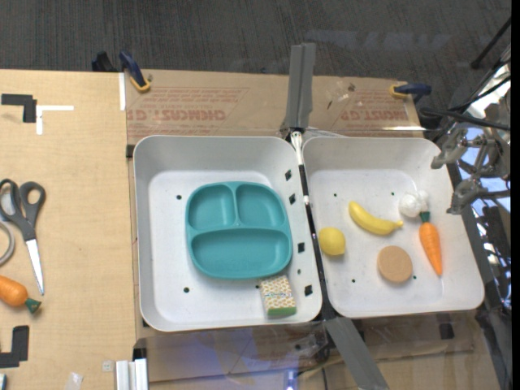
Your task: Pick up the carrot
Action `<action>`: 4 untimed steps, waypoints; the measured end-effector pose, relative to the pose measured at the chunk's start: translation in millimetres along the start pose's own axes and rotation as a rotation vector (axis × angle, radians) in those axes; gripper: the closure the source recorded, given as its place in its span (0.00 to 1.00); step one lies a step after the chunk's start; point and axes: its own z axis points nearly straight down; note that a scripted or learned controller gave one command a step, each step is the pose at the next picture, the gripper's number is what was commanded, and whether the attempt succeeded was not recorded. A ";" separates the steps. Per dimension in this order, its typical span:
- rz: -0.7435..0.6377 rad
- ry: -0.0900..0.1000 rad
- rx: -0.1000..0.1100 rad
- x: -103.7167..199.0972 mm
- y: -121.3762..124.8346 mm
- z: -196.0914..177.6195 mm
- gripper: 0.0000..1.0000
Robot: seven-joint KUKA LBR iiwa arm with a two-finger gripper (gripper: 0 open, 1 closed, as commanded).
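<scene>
a pale wood counter [65, 218] fills the left, with brown cardboard [211, 108] laid under the bins and pinned by blue clamps [134, 71] at its far edge. beyond lies dark grey floor [244, 15], evenly lit.

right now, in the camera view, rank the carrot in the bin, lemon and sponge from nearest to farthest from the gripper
1. carrot, right bin's right side, nearest the gripper
2. lemon, right bin's left edge
3. sponge, left bin's near corner
</scene>
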 end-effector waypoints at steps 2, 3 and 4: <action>-0.127 -0.008 0.003 -15.1 -4.5 149.7 1.00; -0.101 -0.003 0.001 20.5 -7.4 34.7 1.00; -0.102 -0.001 0.000 20.7 -6.9 35.6 0.00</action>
